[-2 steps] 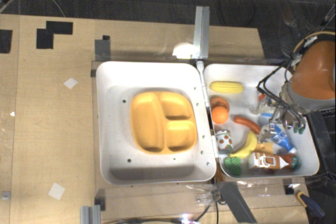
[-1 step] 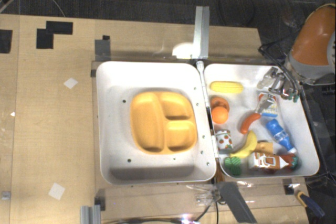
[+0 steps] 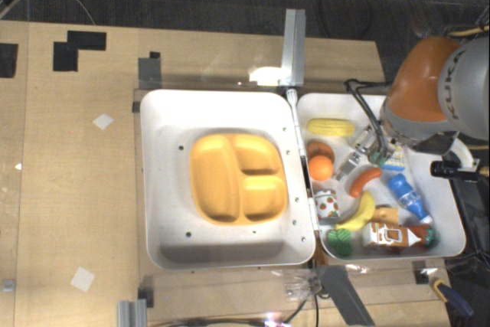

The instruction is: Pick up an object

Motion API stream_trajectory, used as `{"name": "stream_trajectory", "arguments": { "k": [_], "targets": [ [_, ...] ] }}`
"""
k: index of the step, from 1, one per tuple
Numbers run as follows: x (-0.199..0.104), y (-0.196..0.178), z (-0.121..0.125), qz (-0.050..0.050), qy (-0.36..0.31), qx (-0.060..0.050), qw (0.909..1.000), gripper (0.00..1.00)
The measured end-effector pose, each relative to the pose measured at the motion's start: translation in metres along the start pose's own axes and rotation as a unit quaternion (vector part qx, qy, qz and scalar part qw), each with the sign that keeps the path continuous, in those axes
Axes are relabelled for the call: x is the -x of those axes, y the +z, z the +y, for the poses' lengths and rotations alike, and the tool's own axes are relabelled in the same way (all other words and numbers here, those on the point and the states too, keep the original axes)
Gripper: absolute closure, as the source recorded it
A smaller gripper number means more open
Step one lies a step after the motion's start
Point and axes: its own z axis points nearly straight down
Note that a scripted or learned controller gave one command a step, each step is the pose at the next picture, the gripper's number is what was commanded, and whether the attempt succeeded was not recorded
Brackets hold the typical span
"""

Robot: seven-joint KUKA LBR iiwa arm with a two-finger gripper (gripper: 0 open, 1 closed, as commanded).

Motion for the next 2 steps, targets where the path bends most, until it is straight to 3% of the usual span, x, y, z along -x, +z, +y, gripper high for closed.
{"name": "stream_trajectory", "arguments": {
  "k": [1,2],
  "targets": [
    [-0.010,-0.001,-0.040,-0.001,-0.132,-0.001,0.9913,0.00],
    [-0.038,-0.001,0.008,-0.002,0.016,0.001,0.9999,0.00]
  ]
}}
